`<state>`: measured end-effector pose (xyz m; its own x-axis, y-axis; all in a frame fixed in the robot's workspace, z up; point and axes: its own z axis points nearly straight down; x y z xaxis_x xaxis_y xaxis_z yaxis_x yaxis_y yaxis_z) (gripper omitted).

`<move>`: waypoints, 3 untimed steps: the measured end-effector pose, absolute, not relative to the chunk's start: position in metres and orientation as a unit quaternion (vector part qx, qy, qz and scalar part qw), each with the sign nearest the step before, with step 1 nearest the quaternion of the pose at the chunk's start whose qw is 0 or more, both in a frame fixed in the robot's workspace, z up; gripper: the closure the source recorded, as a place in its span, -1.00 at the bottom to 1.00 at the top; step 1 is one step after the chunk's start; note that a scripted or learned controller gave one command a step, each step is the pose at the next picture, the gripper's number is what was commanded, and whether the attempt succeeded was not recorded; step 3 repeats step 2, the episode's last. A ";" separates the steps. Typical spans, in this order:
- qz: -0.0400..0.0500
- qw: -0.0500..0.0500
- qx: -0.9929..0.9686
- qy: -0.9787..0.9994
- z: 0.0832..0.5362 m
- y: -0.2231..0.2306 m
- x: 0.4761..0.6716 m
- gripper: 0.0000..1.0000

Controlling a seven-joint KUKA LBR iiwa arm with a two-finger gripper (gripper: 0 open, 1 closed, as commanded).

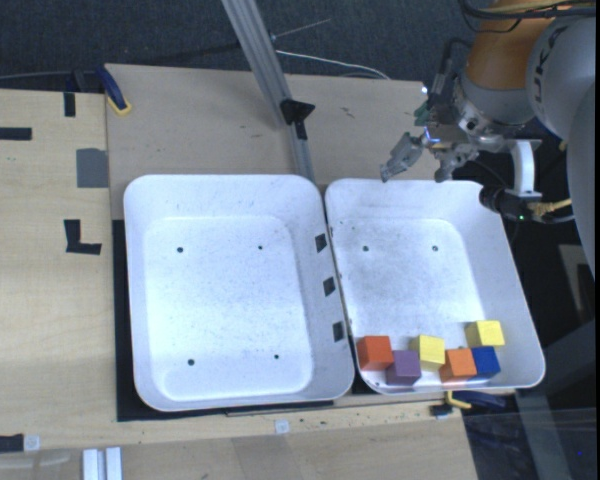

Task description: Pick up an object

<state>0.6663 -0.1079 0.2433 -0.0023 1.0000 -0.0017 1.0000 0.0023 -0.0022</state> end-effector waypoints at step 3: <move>0.000 0.000 -0.706 -0.708 0.220 -0.061 0.661 -1.00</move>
